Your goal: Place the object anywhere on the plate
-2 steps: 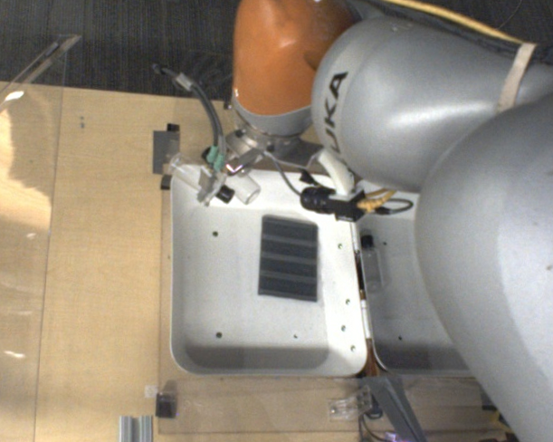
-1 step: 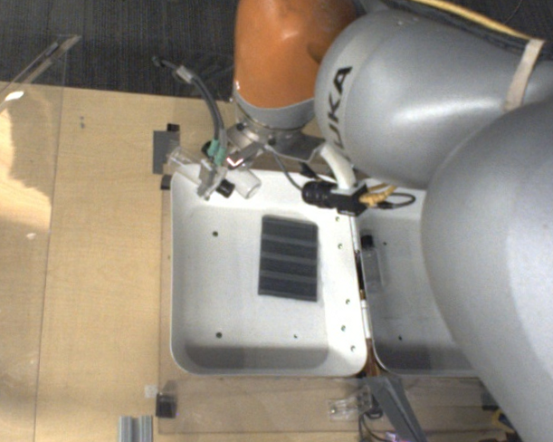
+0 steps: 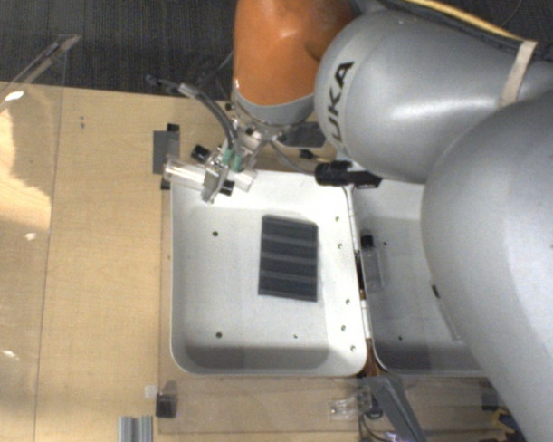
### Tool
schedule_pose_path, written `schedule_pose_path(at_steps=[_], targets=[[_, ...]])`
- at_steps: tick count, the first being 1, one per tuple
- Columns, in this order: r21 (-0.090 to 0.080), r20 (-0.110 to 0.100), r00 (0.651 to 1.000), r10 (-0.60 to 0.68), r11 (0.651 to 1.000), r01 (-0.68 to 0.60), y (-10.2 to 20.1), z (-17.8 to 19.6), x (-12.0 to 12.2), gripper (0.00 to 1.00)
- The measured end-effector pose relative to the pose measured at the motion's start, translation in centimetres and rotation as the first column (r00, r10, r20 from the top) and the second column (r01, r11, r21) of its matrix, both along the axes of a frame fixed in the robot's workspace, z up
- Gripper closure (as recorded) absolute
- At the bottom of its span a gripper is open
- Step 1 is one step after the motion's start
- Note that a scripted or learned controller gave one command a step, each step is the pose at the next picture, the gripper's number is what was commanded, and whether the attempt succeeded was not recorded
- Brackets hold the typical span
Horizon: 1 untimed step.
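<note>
A dark grey ribbed rectangular plate (image 3: 289, 258) lies flat near the middle of the left white bin (image 3: 180, 285). My gripper (image 3: 215, 175) hangs below the orange wrist band over the bin's far left corner, up and to the left of the plate and apart from it. A short silver cylindrical part and a small green piece show at the gripper's tip; I cannot tell whether these are a held object or parts of the tool. The big grey arm hides most of the right side of the view.
The right white bin (image 3: 401, 292) lies beside the left one, mostly covered by the arm. Black brackets sit at the left bin's far left corner (image 3: 165, 148) and below its near left corner (image 3: 166, 404). Bare wooden bench (image 3: 76, 254) stretches to the left.
</note>
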<state>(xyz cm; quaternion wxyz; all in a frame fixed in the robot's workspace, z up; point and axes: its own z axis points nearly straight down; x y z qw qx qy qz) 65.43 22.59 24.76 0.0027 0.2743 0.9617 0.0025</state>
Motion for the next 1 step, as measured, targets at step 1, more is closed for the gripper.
schedule_pose_path(at_steps=[1], targets=[[-0.002,0.004,0.954,0.300,0.954,-0.300,0.98,2.69,0.65,1.00]])
